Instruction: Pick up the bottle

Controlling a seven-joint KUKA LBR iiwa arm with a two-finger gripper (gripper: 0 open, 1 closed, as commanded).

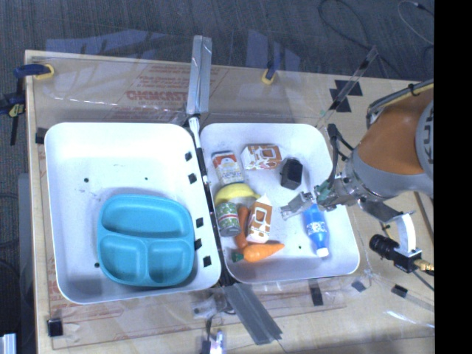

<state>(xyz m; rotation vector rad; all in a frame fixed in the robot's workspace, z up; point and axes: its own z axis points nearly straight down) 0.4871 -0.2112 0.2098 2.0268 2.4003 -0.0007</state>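
1. At the far left of the frame, the worktop (110, 87) is a pale wooden surface under a clear plastic sheet, seen from above at a slant.
2. The left bin (66, 168), shallow and white, fills the left half of the worktop. A blue divided tray (146, 239) with three compartments lies in its lower part.
3. The right bin (324, 260) sits just beside the left one, their inner rims touching at the centre of the frame.
4. Along the right bin's left side lie a small carton (227, 166), a yellow item (234, 193) below it, and a small can (228, 217) lower still.
5. Toward the bin's middle are a second carton (262, 156) at the top, a white and orange box (259, 221) tilted below it, and an orange carrot (262, 251) near the bottom rim.
6. A small black object (292, 172) lies in the upper right part of the bin.
7. The bottle (316, 229) (blue, with a white cap pointing to the lower right) lies on its side in the right part of the right bin.
8. The claw (316, 198) hangs just above the bottle's upper end, and whether it is open or closed I cannot tell.
9. The grey arm with its orange band (394, 135) enters from the right edge of the frame.
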